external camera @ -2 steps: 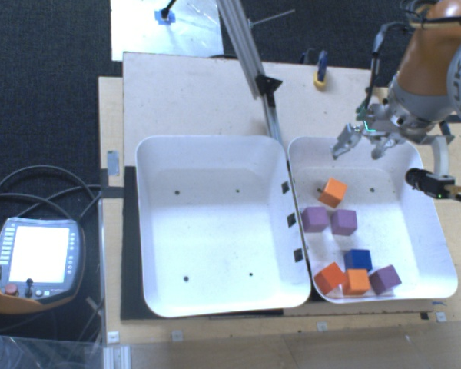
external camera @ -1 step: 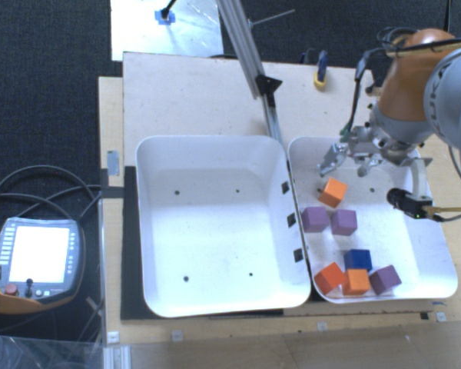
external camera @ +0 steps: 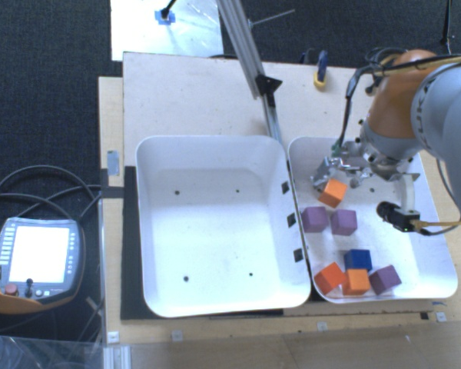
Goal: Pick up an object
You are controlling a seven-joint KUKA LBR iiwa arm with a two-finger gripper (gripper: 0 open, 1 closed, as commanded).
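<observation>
My gripper (external camera: 334, 184) hangs over the back of the right bin (external camera: 438, 271), its metal fingers (external camera: 321, 180) closed on a tilted orange cube (external camera: 333, 194). The cube sits at the fingertips, slightly above the bin floor as far as I can tell. Just in front of it lie two purple cubes (external camera: 315, 219) (external camera: 343, 222). Nearer the bin's front edge are a blue cube (external camera: 359, 259), two more orange cubes (external camera: 329, 277) (external camera: 356, 282) and another purple cube (external camera: 385, 278).
The left bin (external camera: 150, 206) stands beside the right one, sharing a wall with black clips (external camera: 290, 219). A black cable plug (external camera: 396, 216) dangles from the arm over the right bin. A slanted metal pole (external camera: 246, 44) rises behind the bins. A teach pendant (external camera: 32, 264) lies at far left.
</observation>
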